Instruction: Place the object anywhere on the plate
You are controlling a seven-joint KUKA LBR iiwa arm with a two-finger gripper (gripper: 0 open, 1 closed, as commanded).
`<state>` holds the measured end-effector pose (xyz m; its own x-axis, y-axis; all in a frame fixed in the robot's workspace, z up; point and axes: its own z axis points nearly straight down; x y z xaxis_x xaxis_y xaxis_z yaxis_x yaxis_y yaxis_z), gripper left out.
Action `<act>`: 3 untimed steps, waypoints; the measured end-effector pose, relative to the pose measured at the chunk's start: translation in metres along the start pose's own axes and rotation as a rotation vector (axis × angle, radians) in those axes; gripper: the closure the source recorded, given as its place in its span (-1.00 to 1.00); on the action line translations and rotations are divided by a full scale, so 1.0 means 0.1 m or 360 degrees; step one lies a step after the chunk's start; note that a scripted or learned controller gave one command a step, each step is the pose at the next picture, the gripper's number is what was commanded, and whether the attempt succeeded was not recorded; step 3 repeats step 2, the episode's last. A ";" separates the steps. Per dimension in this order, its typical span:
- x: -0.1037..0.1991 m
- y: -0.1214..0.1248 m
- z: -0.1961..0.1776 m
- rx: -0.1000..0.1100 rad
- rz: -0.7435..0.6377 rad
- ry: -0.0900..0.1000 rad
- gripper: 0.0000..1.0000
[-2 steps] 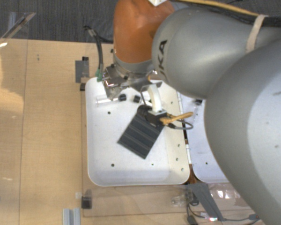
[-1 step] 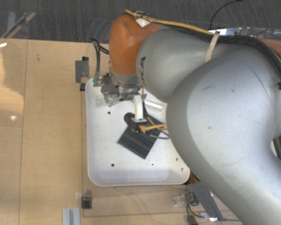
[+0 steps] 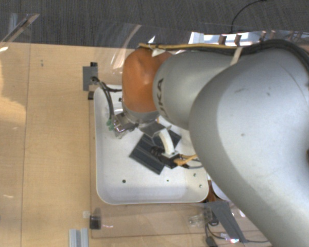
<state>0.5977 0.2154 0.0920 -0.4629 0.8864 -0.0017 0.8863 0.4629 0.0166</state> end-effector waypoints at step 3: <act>0.35 -1.01 -0.03 -0.0011 -0.0395 0.0003 1.00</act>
